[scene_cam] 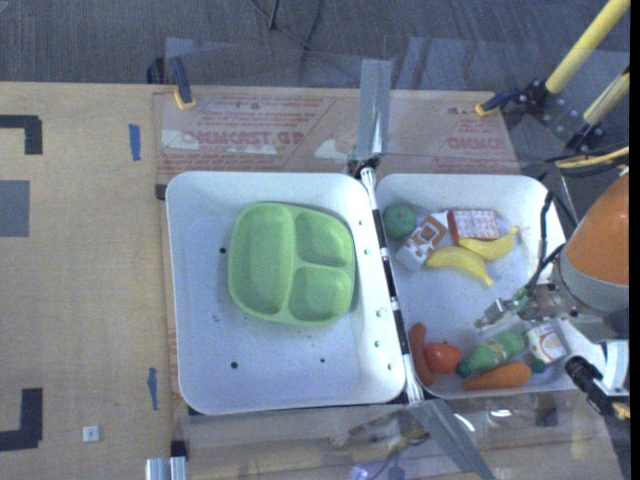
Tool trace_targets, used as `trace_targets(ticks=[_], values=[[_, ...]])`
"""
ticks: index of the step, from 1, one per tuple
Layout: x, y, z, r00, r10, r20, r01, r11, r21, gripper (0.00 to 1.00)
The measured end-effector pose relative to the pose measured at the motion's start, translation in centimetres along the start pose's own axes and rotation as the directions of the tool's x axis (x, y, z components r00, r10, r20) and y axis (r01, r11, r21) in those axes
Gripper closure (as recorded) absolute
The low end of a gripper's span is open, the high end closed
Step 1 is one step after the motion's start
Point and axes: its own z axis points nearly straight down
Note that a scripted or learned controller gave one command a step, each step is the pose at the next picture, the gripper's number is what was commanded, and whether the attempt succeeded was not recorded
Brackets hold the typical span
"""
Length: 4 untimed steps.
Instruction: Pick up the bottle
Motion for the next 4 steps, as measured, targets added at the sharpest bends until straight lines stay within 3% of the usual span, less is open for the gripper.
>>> trace_targets(ticks=[1, 2, 3, 4], values=[[2.4, -0.1, 1.1, 0.980, -0.201, -0.007, 0.201, 0.980, 0.008, 0.00], [2.2, 0.1, -0.1, 0.980, -0.199, 0.002, 0.199, 0.980, 0.000, 1.00], [2.2, 0.1, -0.1, 0.980, -0.199, 0.002, 0.199, 0.980, 0.000, 0.00], [10.6, 0.9, -8.6, 0.910, -0.415, -0.016, 0.415, 0.910, 0.008, 0.00]])
